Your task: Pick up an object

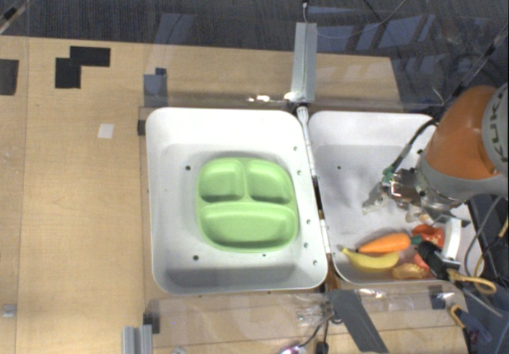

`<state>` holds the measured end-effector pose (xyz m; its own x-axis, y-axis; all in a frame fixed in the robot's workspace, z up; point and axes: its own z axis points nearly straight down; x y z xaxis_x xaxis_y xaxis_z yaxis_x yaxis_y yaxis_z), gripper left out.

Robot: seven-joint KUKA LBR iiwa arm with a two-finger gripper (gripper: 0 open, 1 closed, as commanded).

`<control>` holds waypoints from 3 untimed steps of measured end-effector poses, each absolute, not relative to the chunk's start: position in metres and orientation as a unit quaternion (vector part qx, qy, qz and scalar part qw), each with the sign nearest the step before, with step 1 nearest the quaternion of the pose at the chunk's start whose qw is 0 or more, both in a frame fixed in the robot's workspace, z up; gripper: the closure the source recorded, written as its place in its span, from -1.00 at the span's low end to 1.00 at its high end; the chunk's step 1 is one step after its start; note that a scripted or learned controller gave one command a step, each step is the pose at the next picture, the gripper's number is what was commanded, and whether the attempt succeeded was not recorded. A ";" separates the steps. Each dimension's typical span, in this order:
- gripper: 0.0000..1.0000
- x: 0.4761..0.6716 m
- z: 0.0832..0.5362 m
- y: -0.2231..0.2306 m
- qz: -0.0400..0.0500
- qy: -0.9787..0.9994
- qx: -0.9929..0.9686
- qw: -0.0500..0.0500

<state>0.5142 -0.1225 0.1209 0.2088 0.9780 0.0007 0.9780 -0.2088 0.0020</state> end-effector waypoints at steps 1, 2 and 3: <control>-1.00 0.492 0.090 -0.098 0.005 0.662 0.750 0.008; -1.00 0.556 0.114 -0.128 0.002 0.654 0.756 0.002; -1.00 0.592 0.138 -0.186 0.002 0.674 0.739 0.003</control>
